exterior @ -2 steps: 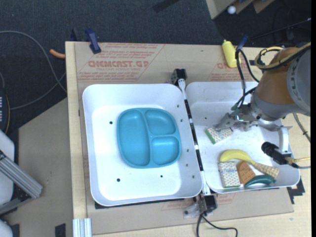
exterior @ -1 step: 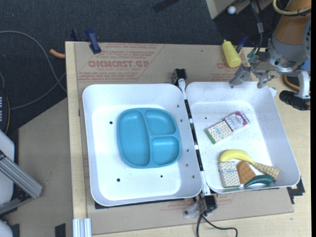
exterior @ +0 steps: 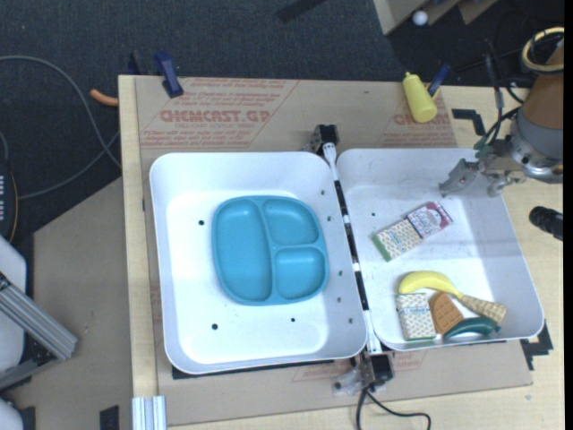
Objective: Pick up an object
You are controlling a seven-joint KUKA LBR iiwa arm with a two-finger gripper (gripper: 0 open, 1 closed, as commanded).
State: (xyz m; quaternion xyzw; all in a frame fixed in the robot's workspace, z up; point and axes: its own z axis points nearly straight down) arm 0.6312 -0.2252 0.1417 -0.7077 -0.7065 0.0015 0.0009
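The arm (exterior: pixel 543 124) comes in from the right, most of it cut off by the frame edge; what shows is a grey wrist with an orange band above it. Its gripper (exterior: pixel 466 179) hangs over the far right corner of the right bin (exterior: pixel 510 240). Two thin metal fingers (exterior: pixel 452 182) splay outward and look parted, with nothing between them, though they are small and a little blurred against the white floor.

Taking the right bin as the landmark: in its middle lies a flat snack packet (exterior: pixel 412 229) with a pink and white end and a green edge, tilted, well apart from the gripper. At the bin's near edge a cluster is pressed together: a yellow banana (exterior: pixel 428 283), a small checkered packet (exterior: pixel 414 315) just under it, a brown biscuit-like piece (exterior: pixel 445 311), a waffle-patterned cone shape (exterior: pixel 483 309) and a teal curved thing (exterior: pixel 470 331) partly hidden under the others, so I cannot tell what it is.

To the left of the right bin sits the left bin (exterior: pixel 179 195), holding a blue divided plate (exterior: pixel 269 249). Beyond the right bin's far rim, a yellow clamp handle (exterior: pixel 418 98) stands on the brown board (exterior: pixel 224 115).
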